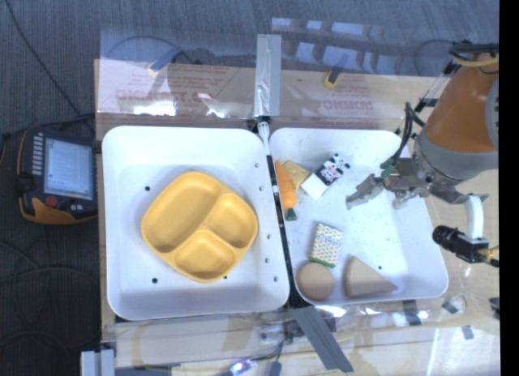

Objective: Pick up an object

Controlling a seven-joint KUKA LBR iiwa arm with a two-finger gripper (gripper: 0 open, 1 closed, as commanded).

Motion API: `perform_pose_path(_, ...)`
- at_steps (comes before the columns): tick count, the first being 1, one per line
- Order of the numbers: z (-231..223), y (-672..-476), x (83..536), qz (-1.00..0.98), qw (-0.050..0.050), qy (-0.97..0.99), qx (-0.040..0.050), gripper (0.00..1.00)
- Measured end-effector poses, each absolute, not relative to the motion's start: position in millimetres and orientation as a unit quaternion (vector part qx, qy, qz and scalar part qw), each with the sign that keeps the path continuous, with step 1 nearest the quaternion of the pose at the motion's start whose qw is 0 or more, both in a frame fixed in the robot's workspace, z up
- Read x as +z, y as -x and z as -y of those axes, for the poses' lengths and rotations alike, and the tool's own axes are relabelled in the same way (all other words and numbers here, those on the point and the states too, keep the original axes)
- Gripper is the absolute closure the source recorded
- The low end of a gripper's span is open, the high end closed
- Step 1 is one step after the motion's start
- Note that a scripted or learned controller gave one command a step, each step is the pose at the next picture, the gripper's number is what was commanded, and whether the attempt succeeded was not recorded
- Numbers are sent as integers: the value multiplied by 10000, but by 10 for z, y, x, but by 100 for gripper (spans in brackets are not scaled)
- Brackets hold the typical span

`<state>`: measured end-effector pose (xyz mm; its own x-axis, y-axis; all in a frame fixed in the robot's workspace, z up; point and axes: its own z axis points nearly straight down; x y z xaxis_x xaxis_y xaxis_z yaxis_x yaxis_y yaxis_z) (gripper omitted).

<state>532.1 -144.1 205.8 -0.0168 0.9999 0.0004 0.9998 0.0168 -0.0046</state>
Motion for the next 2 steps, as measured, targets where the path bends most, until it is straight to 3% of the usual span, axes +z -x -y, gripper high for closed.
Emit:
perform_pose_path(1,978,-5012,890,6944,-52,7195,-32,0)
perform_pose_path(2,967,-5023,960,6941,-44,7199,-40,100)
